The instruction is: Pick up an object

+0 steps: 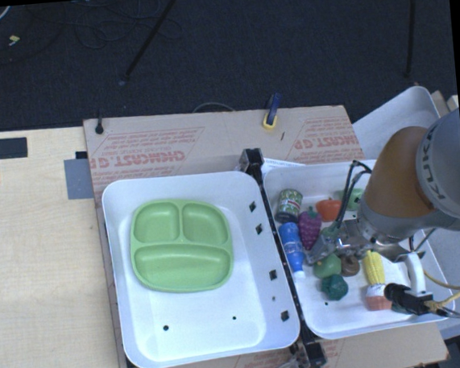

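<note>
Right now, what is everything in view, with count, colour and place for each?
Bins: two, white, side by side on cardboard.
Divided plate: one, light green, in the left bin.
Can: one, green-labelled, right bin, far left corner.
Bottle: one, blue, right bin, along the left wall.
Grapes: one bunch, purple, beside the bottle.
Corn: one, yellow, right bin, near side.
Round toy: one, dark green, near wall.
Clamp: one, blue and yellow, far cardboard edge.
Arm: one, grey with orange band, over the right bin.
</note>
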Controlling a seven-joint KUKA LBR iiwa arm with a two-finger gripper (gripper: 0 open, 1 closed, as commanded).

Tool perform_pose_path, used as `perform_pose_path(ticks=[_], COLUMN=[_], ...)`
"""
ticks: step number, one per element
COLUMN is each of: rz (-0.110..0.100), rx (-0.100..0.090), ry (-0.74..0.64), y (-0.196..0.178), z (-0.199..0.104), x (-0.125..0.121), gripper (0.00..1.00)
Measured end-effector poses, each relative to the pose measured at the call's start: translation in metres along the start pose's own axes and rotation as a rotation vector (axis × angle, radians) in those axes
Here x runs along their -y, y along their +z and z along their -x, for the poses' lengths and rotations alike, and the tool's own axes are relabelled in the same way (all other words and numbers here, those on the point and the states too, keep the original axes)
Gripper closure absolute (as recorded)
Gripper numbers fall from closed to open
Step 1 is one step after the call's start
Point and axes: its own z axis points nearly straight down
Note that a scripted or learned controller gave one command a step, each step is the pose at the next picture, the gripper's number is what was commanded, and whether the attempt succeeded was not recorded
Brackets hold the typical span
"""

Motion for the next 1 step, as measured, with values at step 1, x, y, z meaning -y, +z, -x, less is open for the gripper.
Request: perform_pose_path(ticks=[1], rz=[-0.008], rx=[-0.001], ry=[0.006], y=[-0.0095], z=[0.0019], x=[0.0025], gripper=[1.0])
